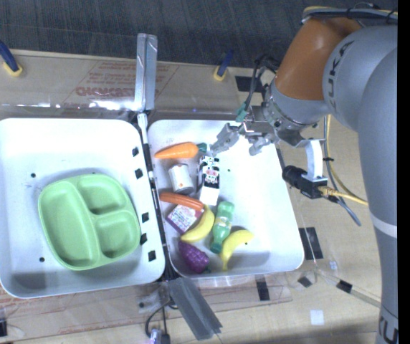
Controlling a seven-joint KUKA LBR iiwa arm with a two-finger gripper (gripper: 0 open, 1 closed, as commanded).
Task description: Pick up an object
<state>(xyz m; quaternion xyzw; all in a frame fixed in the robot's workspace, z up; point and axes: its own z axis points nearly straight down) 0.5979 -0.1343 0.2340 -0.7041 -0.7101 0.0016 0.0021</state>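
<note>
Carrot was the nearest candidate for you, lying on its side at the far left of the right bin, just left of the pincer.

Working from the left: the left bin held a green divided tray and nothing you needed to grasp. Across the divider, the right bin's toys were crowded along its left half. Behind lay the carrot, then a small can and a black-and-white carton beside it. Nearer the camera came a sausage, a purple packet, a banana, a green bottle, a bunch of grapes and a second banana, many touching one another.

The pincer hung over the far edge of the right bin, its fingers spread apart with nothing between them, tips pointing left toward the carrot's green end and the carton.

To have done this step well, you would probably have chosen a toy with free space on both sides. The carrot looked best: it lay apart from the pile along its far side. I judge you should have lined the fingers across its narrow width, not along its length, and come straight down near its thick middle. The carton stood close by, so a finger might have caught it. The tight cluster nearer the camera looked riskier, since fingers could have wedged between neighbours.
</note>
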